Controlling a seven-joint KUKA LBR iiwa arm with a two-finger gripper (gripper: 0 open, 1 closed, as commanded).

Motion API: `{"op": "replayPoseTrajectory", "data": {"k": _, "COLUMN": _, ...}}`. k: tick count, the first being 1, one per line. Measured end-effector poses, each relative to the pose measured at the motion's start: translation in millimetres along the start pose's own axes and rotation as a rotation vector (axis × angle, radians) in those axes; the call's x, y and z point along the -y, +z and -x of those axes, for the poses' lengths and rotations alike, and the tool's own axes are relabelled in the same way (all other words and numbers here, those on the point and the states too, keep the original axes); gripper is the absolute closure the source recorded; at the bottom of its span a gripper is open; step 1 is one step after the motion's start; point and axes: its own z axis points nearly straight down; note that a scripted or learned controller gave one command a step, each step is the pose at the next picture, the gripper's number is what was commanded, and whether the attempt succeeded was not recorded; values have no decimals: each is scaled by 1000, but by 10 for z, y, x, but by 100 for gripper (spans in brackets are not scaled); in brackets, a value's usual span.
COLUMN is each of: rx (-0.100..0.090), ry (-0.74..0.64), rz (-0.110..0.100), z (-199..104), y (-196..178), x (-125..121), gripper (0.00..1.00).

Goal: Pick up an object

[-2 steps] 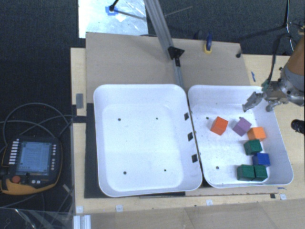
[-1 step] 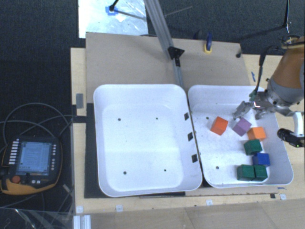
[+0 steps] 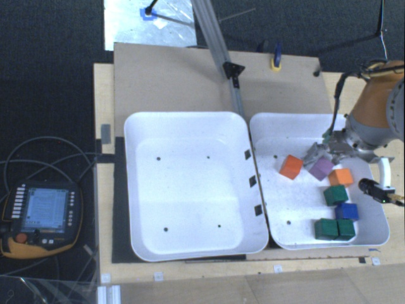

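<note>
Count in the right bin: one orange-red block left of centre, one lilac block just beside it to the right, one smaller orange block right of the lilac one, one dark green block below that, one blue block lower still, and two green blocks touching side by side near the lower right corner; seven pieces in all. The left bin is white with four small dark dots on its floor. Both bins sit side by side on a pale tan tabletop, with dark carpet around it. A teach pendant with a lit screen and looped cable lies at the lower left of the frame, a grey pole slants down from the top centre, and a shiny sheet lies at the upper left. The arm enters from the right edge, orange band uppermost, wrist bent down toward the right bin. The end effector is low over the lilac block, at its upper edge; whether it is open, closed or gripping cannot be told from this angle.
</note>
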Motion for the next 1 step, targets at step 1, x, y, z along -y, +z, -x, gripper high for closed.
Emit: {"op": "replayPoseTrajectory", "data": {"k": 1, "rx": 2, "ry": -2, "rz": 7, "z": 7, "y": -143, "x": -21, "gripper": 100}}
